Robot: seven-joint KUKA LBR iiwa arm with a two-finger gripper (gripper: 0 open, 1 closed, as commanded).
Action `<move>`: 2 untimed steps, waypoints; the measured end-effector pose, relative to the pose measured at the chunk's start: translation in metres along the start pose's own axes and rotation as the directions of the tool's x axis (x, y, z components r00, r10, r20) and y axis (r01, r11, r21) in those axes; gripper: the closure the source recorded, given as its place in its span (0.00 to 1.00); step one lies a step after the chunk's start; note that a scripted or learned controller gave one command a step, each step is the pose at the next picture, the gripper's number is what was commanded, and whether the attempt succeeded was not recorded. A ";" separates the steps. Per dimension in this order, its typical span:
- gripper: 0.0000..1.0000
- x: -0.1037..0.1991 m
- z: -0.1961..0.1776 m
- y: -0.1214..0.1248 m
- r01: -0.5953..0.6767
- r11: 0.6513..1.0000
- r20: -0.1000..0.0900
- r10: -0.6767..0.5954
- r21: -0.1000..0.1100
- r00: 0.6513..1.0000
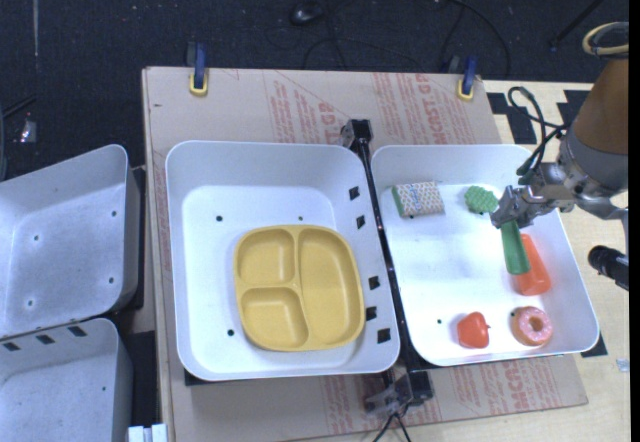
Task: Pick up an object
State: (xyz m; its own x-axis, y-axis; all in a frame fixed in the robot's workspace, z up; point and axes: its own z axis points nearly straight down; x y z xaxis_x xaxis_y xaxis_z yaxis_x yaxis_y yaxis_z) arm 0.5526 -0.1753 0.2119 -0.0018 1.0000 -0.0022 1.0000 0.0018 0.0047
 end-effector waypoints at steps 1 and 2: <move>1.00 0.000 -0.042 0.001 0.001 1.000 0.000 -0.001 -0.001 1.000; 1.00 0.056 -0.038 0.024 0.007 1.000 -0.003 -0.007 0.003 1.000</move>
